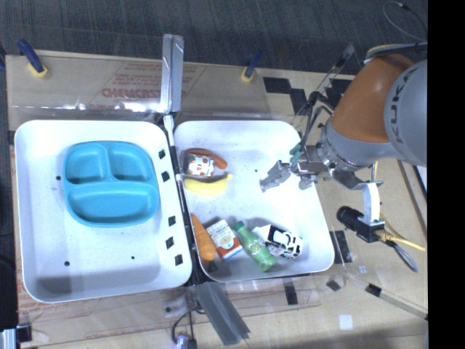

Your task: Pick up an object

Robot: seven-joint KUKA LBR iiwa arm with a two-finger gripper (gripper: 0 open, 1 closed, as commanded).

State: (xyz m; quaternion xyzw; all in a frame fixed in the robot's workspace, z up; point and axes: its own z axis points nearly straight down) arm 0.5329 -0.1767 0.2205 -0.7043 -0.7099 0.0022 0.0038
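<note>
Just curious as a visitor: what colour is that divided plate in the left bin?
Light blue, plain; the camera view shows the divided plate clearly.

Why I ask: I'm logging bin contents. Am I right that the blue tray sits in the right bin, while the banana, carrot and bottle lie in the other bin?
Not quite. The camera view shows the blue tray in the left bin, not the right one. The banana, carrot and bottle do lie in the other bin, the right bin.

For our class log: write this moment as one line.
gripper: open, holding nothing | over right bin | banana, bottle, carrot lying inside
</note>
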